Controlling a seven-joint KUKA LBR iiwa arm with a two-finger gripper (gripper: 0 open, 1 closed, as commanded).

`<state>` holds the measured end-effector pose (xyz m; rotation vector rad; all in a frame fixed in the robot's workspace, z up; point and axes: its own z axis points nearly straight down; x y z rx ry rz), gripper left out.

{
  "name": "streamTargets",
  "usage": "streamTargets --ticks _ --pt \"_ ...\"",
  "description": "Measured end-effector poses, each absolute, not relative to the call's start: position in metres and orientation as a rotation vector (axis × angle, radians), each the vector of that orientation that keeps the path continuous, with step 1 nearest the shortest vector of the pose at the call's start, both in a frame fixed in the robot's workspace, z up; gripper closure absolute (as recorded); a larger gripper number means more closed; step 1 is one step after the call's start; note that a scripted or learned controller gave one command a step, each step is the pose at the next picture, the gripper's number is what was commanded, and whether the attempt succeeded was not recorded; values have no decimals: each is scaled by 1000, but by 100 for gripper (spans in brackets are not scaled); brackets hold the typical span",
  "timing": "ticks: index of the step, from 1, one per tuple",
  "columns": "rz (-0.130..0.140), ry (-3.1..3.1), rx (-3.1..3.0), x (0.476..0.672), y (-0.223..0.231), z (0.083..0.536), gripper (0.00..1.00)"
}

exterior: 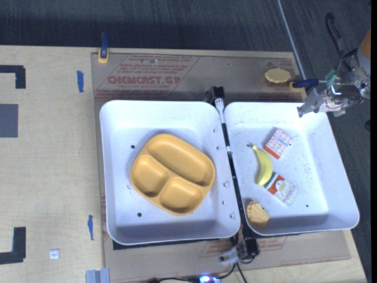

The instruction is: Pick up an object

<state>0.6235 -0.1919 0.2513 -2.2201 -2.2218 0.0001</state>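
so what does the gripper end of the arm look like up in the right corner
The gripper is pale grey metal, a small blocky assembly with blue and green fittings and thin red wiring. A dark cable loops above it, and an orange patch shows on the arm behind.

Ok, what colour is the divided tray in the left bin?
Mustard yellow all over, plain; the divided tray shows best in the camera view.

The arm (362,63) is cut off by the right edge, leaving just its wrist in sight. The end effector (315,102) is too small and cluttered to read its fingers. Print on the two small cartons (277,142) (283,188) is too fine to make out.
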Motion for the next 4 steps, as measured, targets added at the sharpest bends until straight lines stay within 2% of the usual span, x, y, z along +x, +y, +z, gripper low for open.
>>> streamTargets --ticks 1,2,3,4 --pt "-2 -2223 -2223 576 -162 94 0" --pt "-3 -2222 -2222 510 -123 86 0" --pt "-6 -2225 -2226 511 -123 96 100" --pt "-6 -2225 -2225 511 -123 96 0"
